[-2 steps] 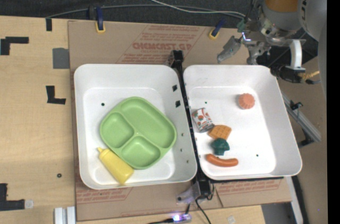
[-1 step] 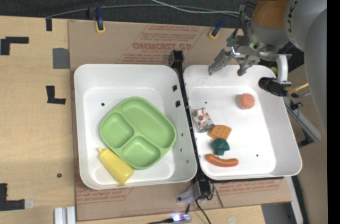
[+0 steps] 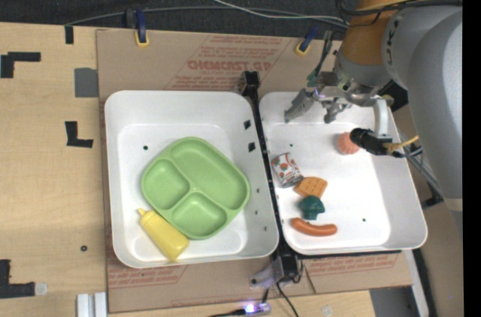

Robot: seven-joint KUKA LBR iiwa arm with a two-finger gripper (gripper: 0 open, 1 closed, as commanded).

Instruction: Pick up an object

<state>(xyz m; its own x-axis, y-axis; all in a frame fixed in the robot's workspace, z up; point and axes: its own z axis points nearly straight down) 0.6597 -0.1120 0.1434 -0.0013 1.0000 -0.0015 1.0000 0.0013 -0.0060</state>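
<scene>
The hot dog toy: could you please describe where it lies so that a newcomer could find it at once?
Look at the right-hand white bin, beside the one holding the green plate. Along its near edge lies the hot dog toy, just below a small dark green piece. It is the only long, reddish-orange, sausage-shaped item there; its neighbours are short and chunky.

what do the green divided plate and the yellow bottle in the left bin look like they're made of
Green divided plate: probably moulded plastic, going by its uniform colour, rounded compartment ridges and soft satin sheen. Yellow bottle: probably plastic too, perhaps a toy mustard bottle; it is smooth and evenly yellow with a paler nozzle tip. The view is too coarse to rule out rubber or silicone for either.
</scene>
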